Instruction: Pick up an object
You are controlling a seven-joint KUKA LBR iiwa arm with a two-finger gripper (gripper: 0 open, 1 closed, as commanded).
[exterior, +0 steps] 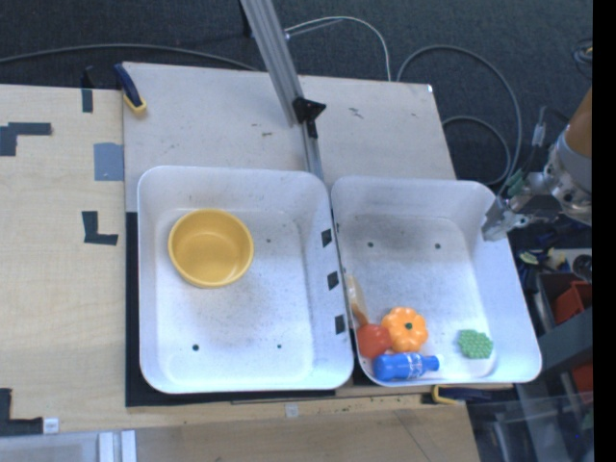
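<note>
Two white bins sit side by side on the table (221, 128), their inner rims touching along the middle. Left bin (154, 354): one yellow bowl (211, 247), upright, in the upper-left part, near the left wall but apart from it; the rest of that floor is open. Right bin (500, 287): all objects crowd the lower edge. An orange pumpkin toy (405, 328) sits beside a red object (372, 340), the two touching; a blue bottle (405, 365) lies on its side just below them, against the lower rim. A small green object (474, 344) lies to the right, apart from the pumpkin and near the right wall. A thin tan stick-like piece (356, 301) runs along the left wall above the red object. The upper half of the right bin floor is open. The arm (577, 162) comes in from the right; the pincer (500, 218) is over the right bin's upper-right rim, well apart from the cluster of toys. Nothing is visible between its tips; whether they are spread or pressed together cannot be told at this resolution.
</note>
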